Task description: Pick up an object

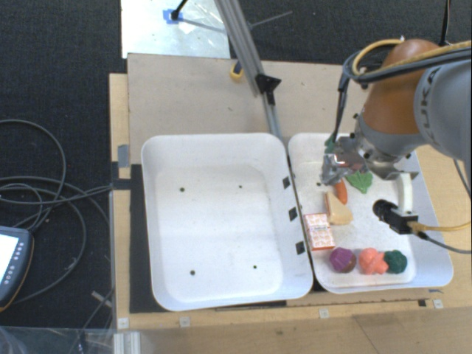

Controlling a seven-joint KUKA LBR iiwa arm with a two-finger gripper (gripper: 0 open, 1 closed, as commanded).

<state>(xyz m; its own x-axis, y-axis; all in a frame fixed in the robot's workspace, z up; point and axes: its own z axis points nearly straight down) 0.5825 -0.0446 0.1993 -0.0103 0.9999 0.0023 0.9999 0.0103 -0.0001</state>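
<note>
Right bin [435,268] — gripper [335,169] low beside orange carrot [340,192], green leaf [361,181].

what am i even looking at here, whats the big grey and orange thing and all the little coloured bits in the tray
It is a robot arm, grey with an orange band, reaching in from the right. One camera fixed above the bench looks down at a slant. On the bench sit two shallow white bins: the left bin and the right bin.

The arm's tool hangs low over the right bin, just above an orange carrot-like piece and a green piece. I cannot tell whether it grips anything.

Also in that bin: a tan wedge, a small pink patterned box, and a row of a purple piece, an orange-pink piece and a dark green piece.
</note>
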